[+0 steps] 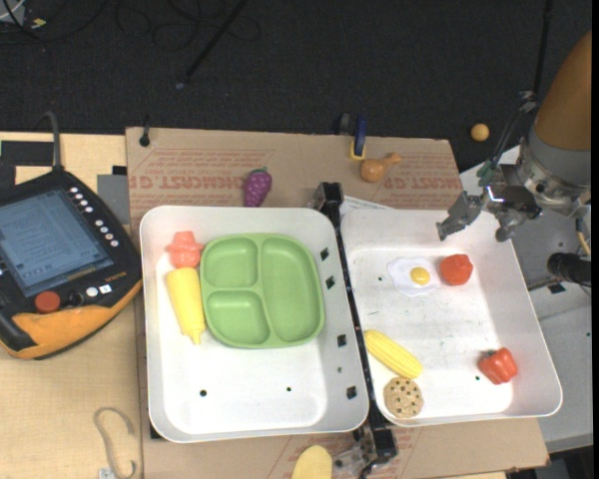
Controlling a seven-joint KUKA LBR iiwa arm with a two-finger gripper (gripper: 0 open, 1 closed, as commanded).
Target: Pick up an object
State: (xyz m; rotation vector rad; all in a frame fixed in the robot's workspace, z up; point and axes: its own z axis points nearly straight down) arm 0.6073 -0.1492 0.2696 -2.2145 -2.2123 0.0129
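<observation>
Glossy plastic food lies in the right white bin (539, 362). Over its far right corner hangs the end effector (476, 226), fingers spread wide, holding nothing. Just below it sit a rounded red tomato (456, 268) and a flat fried egg (413, 274); further down, a ridged corn cob (392, 353), a speckled cookie (403, 398) and a red pepper (497, 365).

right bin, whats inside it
The right bin holds a fried egg, two red peppers, a corn cob and a cookie. The pincer hangs above its back edge, covering a little of the rim.
</observation>
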